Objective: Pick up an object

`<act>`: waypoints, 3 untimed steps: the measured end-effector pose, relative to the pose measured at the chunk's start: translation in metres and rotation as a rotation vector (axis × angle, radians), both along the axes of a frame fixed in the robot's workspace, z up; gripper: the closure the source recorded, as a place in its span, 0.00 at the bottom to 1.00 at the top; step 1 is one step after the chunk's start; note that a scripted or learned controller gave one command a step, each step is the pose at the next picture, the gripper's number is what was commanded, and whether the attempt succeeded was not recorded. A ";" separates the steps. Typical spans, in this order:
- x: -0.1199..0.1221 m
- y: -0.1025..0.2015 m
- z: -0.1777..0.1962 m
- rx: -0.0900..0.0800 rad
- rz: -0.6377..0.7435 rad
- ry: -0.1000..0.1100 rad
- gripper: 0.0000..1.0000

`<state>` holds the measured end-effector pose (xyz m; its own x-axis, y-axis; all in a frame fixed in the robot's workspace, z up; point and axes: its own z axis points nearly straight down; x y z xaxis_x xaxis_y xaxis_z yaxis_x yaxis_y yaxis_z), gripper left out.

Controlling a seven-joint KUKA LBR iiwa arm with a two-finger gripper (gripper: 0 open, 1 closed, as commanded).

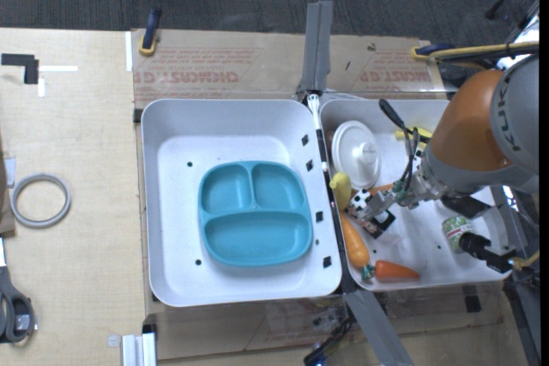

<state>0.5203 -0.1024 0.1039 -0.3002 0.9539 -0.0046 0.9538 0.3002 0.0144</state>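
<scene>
**Reaching into the right bin's clutter**

Reaching in from the right, the arm [467,137] slants down over the right bin [429,270], its orange band above the wrist and its pincer [383,208] low among the toys near the bin's left wall. Whether the pincer is open or closed cannot be told; it is too small and cluttered there.

The likely target sits right at it: a small black-and-white piece [362,201], with a dark block [376,223] just beside. Nothing is visibly gripped. Crowded along that wall are a white lid [356,152], a yellow piece [341,183] and two carrots [354,243] [395,272], probably because loose things drift to the edges. That crowding could foul a grasp.

The left bin [171,270] holds a blue tray [255,213], well apart. A grey ring [38,200] lies on the desk [69,287].
</scene>
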 end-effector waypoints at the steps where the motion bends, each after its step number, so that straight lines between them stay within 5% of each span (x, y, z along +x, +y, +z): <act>1: 0.019 0.001 0.001 0.002 -0.059 0.002 0.00; 2: 0.023 0.005 0.014 0.007 -0.053 -0.006 1.00; 3: 0.050 0.042 0.146 -0.001 -0.117 0.016 1.00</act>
